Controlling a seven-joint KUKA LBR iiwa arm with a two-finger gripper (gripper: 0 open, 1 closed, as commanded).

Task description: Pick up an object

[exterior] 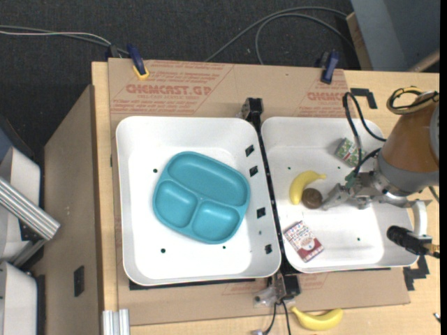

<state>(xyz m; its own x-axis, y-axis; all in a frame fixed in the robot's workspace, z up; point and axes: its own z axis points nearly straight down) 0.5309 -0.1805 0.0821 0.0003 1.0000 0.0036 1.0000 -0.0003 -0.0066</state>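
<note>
In the right bin [363, 253] lie a yellow banana [304, 183], a brown round object [311, 199] touching its lower end, a red and white card pack [302, 240] near the front left corner, and a small green and white packet [345, 149] toward the back. My gripper [336, 195] hangs low over the bin's middle, just right of the brown object and the banana, pointing left at them. Nothing shows held in it. The orange band of the arm [412, 145] rises behind it at the right edge.
The left bin [136, 257] holds a blue divided plate [201, 196]. A black divider with clips [260, 187] runs between the bins. A second banana [318, 317] lies outside at the bench's front edge. Cables [363, 128] trail over the right bin's back corner.
</note>
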